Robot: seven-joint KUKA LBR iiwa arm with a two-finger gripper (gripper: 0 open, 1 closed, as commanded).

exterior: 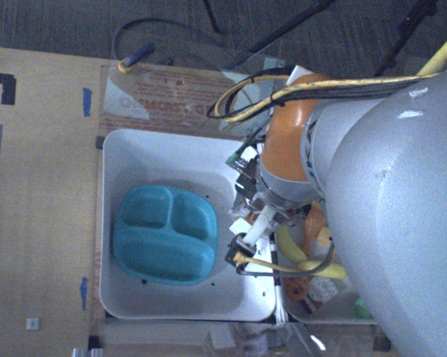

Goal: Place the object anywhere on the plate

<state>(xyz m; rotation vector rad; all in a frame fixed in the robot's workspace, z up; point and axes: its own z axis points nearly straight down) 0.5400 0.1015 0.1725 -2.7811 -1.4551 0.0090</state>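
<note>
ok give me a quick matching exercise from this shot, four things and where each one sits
Things
1. teal plate
2. banana
3. orange band
4. blue tape strip

Places
a. on the wooden bench, left of both bins
b. in the right bin, partly under the arm
c. flat in the left bin
d. round the arm, above the wrist

Pairs: 1-c, 2-b, 3-d, 4-a
</note>
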